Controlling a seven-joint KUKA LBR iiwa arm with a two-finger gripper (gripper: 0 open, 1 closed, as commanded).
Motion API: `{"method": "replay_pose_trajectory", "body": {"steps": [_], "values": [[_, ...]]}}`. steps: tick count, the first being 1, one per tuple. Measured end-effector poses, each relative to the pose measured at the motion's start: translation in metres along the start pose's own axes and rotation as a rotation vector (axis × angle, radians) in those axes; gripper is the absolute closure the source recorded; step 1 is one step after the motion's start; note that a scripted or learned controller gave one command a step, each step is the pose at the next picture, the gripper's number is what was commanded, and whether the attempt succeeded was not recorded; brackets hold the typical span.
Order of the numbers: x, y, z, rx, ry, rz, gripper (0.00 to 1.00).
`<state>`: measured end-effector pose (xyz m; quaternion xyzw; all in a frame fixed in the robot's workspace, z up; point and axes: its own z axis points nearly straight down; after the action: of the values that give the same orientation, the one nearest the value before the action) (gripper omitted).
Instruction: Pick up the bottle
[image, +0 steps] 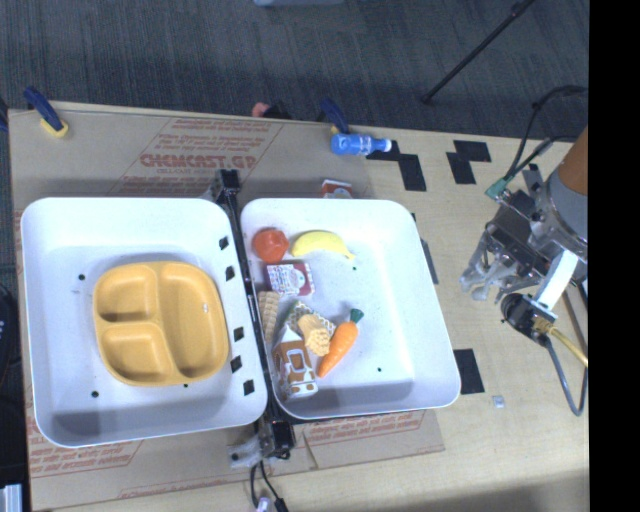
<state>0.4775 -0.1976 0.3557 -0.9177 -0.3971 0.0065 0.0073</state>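
Bottle (294, 362) lies in the right bin (432, 330) at its near-left corner, beside a carrot (340, 344) and below a banana (320, 243) and tomato (269, 243). I see my pincer (487, 277) out over the counter (480, 430), right of that bin, fingers spread, pinching nothing

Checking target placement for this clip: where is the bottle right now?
The bottle lies in the right bin, at its near-left corner, beside the carrot, far from the gripper.
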Motion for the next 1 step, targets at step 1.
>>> {"method": "replay_pose_trajectory", "body": {"steps": [1], "values": [[0.0005, -0.0003, -0.0099, 0.003, -0.001, -0.008, 1.00]]}}
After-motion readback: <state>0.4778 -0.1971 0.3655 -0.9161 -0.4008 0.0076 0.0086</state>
